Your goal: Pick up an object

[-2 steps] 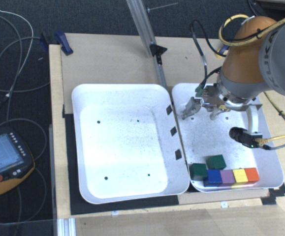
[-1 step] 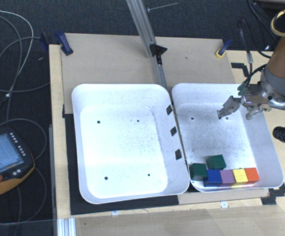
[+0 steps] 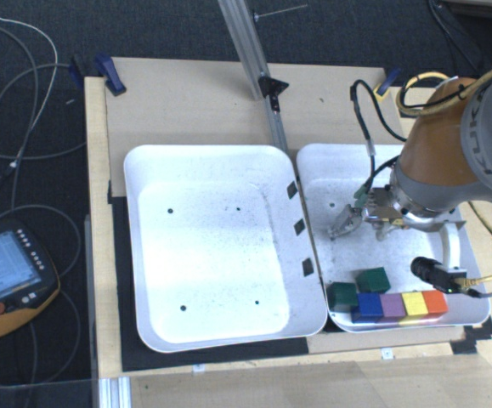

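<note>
Several coloured blocks lie along the front edge of the right bin (image 3: 330, 164). A dark green block (image 3: 371, 279) sits just behind the row, and another green block (image 3: 342, 295) is at the row's left end. A blue block (image 3: 368, 306), a purple block (image 3: 393, 304), a yellow block (image 3: 414, 303) and an orange block (image 3: 433, 301) follow to the right. My gripper (image 3: 353, 222) hangs low over the middle of the right bin, behind the blocks and apart from them. Nothing shows in it.
The left bin (image 3: 144, 177) lies beside the right one, with black clips along the shared wall. A metal pole (image 3: 246, 41) slants down from the back to between the bins. The arm's orange band (image 3: 437, 143) and cables cover the right bin's far right.
</note>
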Available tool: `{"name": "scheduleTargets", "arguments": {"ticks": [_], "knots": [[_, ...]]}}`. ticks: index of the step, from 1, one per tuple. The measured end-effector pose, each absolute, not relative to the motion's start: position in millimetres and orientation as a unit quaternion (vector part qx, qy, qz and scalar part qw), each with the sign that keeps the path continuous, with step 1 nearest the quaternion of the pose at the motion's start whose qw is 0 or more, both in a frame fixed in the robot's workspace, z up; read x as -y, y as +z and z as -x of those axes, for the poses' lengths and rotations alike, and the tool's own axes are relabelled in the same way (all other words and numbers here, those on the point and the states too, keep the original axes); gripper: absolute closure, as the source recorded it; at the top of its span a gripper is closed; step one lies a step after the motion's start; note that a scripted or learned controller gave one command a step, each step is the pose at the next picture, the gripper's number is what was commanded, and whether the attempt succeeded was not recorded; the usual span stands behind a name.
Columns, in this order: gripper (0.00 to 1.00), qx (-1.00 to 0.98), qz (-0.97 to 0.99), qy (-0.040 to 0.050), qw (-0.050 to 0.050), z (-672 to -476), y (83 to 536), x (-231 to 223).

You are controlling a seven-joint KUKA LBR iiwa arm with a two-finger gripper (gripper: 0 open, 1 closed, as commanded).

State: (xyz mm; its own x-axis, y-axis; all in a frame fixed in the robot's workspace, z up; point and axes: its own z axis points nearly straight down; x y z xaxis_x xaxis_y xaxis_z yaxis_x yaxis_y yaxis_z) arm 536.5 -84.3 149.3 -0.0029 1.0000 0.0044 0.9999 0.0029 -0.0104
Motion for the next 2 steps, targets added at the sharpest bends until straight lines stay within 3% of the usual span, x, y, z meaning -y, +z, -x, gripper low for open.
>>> {"name": "scheduleTargets", "arguments": {"ticks": [1, 2], "knots": [[0.0, 0.71, 0.704, -0.003, 0.0, -493.4, 223, 10], [0.0, 0.706, 0.708, -0.0018, -0.003, -486.1, 273, 61]]}}
